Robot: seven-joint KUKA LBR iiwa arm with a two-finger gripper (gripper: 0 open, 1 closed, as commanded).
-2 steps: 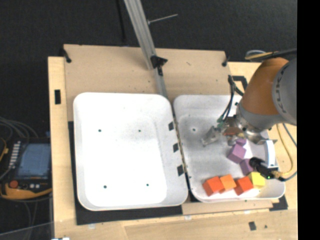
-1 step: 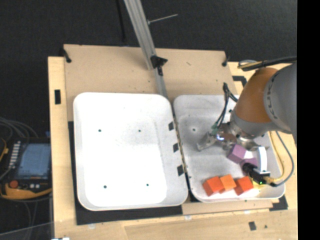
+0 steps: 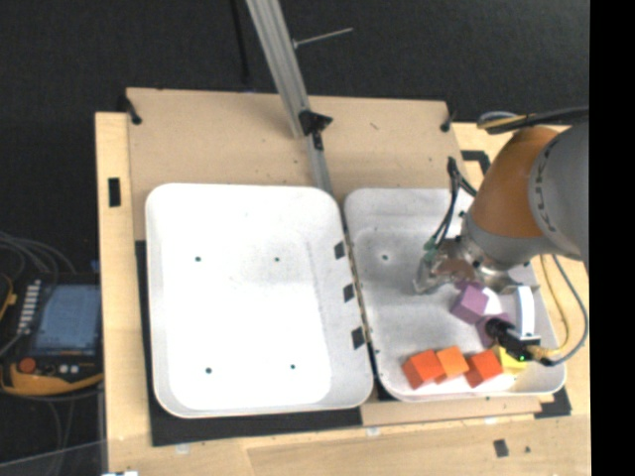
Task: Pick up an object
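- Two white bins are seen side by side: left bin [image 3: 243, 296] and right bin [image 3: 397, 226].
- Gripper [image 3: 434, 271] is positioned low inside the right bin; finger state cannot be told.
- Purple block [image 3: 472, 304] lies just beside the gripper.
- Orange blocks [image 3: 451, 366] are grouped by the near wall.

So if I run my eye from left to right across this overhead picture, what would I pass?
Blue-screened handheld box → left white bin → right white bin → orange blocks → purple block → grey-and-orange arm.
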